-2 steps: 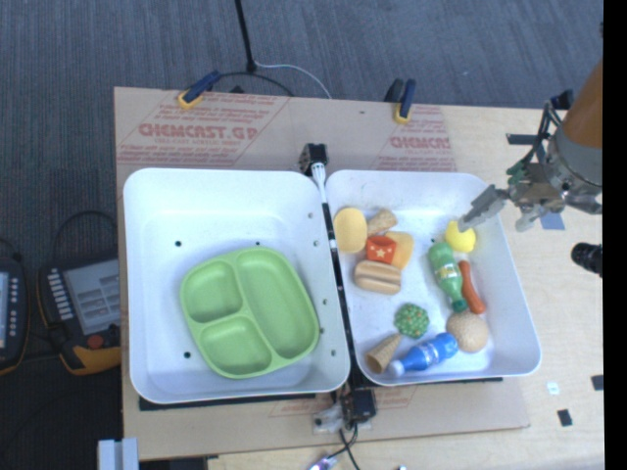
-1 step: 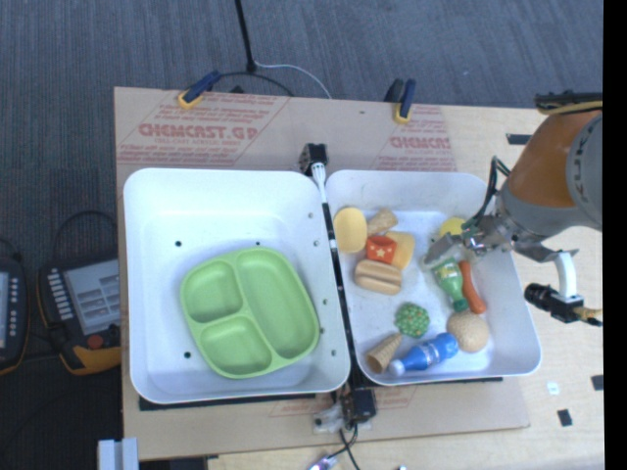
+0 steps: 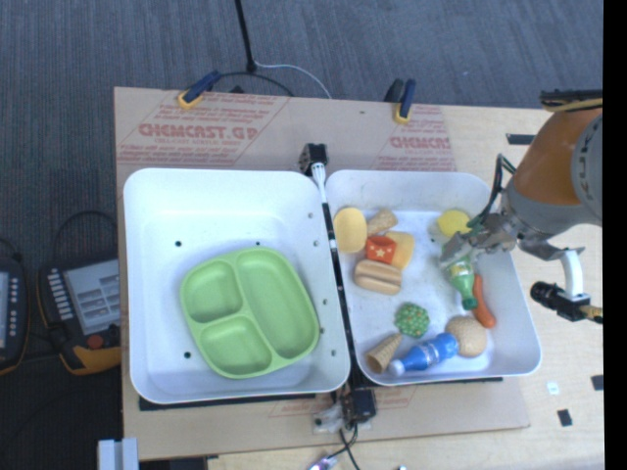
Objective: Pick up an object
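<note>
Pincer point(image 3: 458, 253) work is at the reaching stage, as far as the view lets one judge: the grey tool hangs low in the right bin point(image 3: 509, 355), near that bin's far right side, its tip just above the green end of a carrot-like toy point(image 3: 468, 289) and beside a yellow piece point(image 3: 453, 223); whether it is open or closed on anything I cannot tell (the tip is small and dark against the toys); no object can be seen gripped, so I judge the pick not yet made. Candidates all lie in the right bin: a yellow egg-like toy point(image 3: 350, 227) near the divider, a red and yellow block point(image 3: 385, 250) beside it, a hot-dog bun point(image 3: 378, 277) just below that, a green dotted ball point(image 3: 412, 318) near the middle, an ice-cream cone point(image 3: 383, 351) and a blue bottle point(image 3: 427, 353) touching at the near edge, a tan round piece point(image 3: 470, 339) to the bottle's right. In the left bin point(image 3: 147, 204) rests a green divided plate point(image 3: 250, 311), its compartments bare; both bins sit on the surface point(image 3: 196, 130), with the arm's orange band point(image 3: 549, 160) at the right. Left to do, by my reading: close on one toy, most likely the carrot-like one or the yellow piece, and lift it free of the bin; crowding there could spoil the grasp.
</note>
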`<state>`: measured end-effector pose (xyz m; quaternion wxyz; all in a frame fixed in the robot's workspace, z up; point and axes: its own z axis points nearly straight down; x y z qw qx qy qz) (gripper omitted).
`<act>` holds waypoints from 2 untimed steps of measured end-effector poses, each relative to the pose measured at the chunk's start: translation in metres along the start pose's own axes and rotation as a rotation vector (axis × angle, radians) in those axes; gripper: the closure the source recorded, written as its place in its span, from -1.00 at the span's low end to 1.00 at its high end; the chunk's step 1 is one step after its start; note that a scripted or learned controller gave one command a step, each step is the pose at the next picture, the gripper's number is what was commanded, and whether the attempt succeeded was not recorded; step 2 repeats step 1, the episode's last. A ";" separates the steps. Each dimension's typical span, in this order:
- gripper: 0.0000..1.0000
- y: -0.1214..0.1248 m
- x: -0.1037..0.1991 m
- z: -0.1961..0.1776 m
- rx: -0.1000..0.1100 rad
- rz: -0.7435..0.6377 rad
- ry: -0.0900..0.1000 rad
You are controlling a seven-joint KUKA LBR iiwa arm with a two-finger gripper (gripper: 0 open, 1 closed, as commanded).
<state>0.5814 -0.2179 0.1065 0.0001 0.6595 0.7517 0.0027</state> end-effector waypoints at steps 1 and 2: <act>1.00 0.013 0.047 -0.091 0.002 0.067 -0.005; 1.00 0.013 0.047 -0.091 0.002 0.067 -0.005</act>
